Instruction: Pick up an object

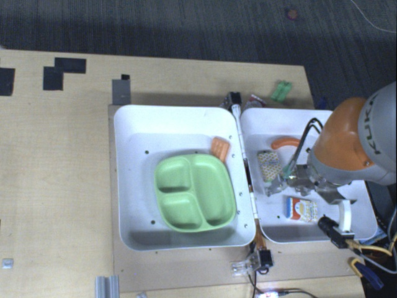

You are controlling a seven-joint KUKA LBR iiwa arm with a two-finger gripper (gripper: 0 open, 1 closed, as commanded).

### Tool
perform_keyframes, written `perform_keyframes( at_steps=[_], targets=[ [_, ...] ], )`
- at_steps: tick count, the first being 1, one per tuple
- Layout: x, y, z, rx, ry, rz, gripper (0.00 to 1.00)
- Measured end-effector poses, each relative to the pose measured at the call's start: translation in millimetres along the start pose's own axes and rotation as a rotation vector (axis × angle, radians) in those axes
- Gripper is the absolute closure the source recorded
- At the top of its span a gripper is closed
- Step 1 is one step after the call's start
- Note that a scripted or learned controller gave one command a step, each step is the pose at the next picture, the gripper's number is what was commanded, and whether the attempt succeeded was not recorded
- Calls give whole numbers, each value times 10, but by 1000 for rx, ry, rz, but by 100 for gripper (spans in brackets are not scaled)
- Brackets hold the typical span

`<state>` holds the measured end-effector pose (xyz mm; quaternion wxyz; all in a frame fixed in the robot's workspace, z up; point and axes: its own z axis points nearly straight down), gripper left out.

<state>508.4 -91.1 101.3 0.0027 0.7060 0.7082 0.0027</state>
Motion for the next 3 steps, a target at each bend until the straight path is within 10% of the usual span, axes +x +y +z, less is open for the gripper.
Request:
perform_keyframes(
  at_steps=[1,2,3],
  targets=[
    [66,58,144,3,-1,2,0],
    [75,84,29,-5,-1,0,100],
    [76,83,30,-5,-1,0,0]
  ],
)
